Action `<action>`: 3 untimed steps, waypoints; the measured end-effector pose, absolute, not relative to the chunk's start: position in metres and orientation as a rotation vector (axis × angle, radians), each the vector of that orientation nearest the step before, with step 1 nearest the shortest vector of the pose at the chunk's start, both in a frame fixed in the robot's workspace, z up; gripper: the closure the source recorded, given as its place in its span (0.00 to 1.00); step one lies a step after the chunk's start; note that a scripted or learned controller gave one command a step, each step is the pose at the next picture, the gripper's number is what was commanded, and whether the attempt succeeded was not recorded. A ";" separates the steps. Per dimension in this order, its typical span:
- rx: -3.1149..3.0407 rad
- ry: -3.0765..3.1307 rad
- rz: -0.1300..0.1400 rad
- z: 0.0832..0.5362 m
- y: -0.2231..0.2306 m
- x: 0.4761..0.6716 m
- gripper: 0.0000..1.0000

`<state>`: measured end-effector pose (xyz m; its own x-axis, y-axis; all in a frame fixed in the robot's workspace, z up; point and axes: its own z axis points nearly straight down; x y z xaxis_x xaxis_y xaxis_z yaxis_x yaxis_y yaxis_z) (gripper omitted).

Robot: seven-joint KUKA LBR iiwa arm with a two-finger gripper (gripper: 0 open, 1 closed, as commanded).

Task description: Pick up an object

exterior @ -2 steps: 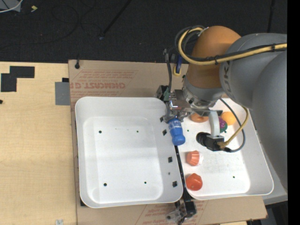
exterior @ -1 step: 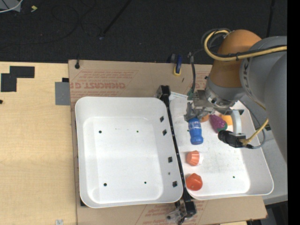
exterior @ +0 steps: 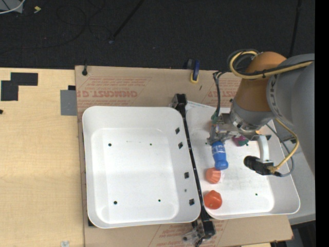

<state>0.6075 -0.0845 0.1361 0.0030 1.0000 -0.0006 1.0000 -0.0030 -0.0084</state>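
Red printed lettering on the cardboard sheet (exterior: 134,90) beneath both bins, upside down from this view and too blurred to read with certainty. No legible label on the blue bottle (exterior: 219,155).

Down in the right bin (exterior: 281,199): the tool (exterior: 224,133), at the end of the grey arm (exterior: 288,94) with its orange band (exterior: 257,84). State of the tool: cannot tell. Just below it, at its tip, the blue bottle, lying on the bin floor, lengthwise away from the tool; touching or merely beside, not clear. Beyond the bottle's far end, a small orange-red object (exterior: 213,176), close by. Further along, near the bin's front-left corner, a second orange object (exterior: 213,199). Something small and magenta (exterior: 239,139) beside the tool, partly hidden. On the left, the left bin (exterior: 92,153).
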 end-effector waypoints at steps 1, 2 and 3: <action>-2.222 -2.214 0.006 0.085 -0.116 0.574 1.00; -2.228 -2.223 0.002 0.088 -0.197 0.638 1.00; -2.222 -2.221 0.003 0.102 -0.213 0.627 1.00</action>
